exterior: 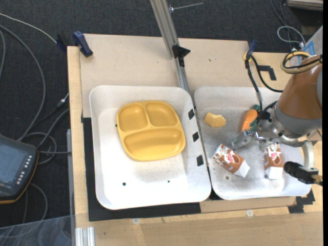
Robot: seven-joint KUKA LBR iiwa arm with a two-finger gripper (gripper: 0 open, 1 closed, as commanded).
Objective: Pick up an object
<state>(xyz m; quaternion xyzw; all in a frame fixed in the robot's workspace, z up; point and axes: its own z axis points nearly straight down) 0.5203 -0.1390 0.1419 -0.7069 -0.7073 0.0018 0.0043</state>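
The right bin (pixel 256 188) holds an orange carrot-shaped toy (pixel 249 119), a yellow chunk (pixel 215 120) and two small brown-and-white cartons (pixel 230 160) (pixel 273 161). My gripper (pixel 245 137) hangs low over this bin, just below the carrot toy and above the left carton. It sits close to the carrot's lower end; whether they touch is unclear. The grey and orange arm (pixel 302 99) comes in from the right and covers part of the bin's right side.
A yellow divided plate (pixel 150 129) lies in the left bin (pixel 105 158). A metal pole (pixel 166 19) rises slantwise from between the bins at the back. Cables (pixel 253 76) run along the bench behind the right bin.
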